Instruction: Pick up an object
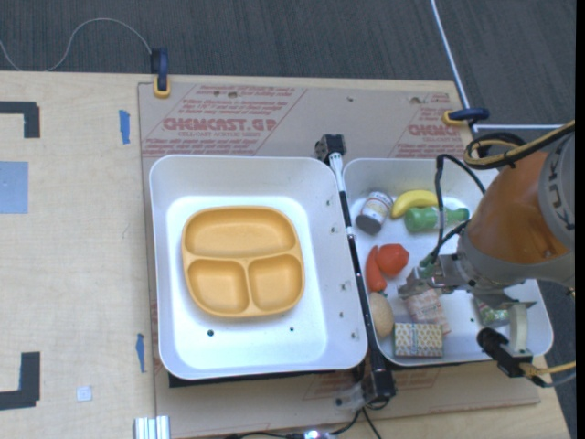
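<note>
Small pinkish patterned packet (pixel 426 307): gripper (pixel 430 282) low over it, mid right white bin (pixel 541 332).
Can't tell fingers' state. Packet lies flat near the bin's front edge, beside a red pepper-shaped toy (pixel 390 260); likely lining up a top-down grab.

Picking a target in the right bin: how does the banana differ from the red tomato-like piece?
The banana is yellow, long and curved; the red piece is rounder and stubbier. The banana lies near the bin's far end, against a green item; the red piece sits mid-bin, nearer the claw. Both lie loose in the right bin, ungrasped.
</note>
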Controlling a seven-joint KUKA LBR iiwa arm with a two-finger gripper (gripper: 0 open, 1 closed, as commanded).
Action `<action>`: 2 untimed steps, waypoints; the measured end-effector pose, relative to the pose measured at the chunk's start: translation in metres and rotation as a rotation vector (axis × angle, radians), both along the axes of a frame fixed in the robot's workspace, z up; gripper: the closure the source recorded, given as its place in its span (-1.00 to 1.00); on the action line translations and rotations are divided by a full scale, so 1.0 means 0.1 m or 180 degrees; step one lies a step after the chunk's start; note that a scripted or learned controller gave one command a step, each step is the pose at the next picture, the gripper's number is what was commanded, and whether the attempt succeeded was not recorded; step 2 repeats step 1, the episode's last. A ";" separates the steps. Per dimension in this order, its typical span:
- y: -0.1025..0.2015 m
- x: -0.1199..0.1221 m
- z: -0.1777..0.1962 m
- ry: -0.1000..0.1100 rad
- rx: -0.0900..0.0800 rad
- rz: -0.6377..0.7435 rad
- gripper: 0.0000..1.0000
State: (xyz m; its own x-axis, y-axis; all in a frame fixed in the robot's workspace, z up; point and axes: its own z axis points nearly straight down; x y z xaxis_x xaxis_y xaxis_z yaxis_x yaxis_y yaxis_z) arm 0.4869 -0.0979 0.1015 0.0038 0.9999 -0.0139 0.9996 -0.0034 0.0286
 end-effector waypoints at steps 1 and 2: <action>0.73 0.13 0.92 0.0085 0.0047 0.0018 1.00; 0.73 0.13 0.92 0.0085 0.0047 0.0018 1.00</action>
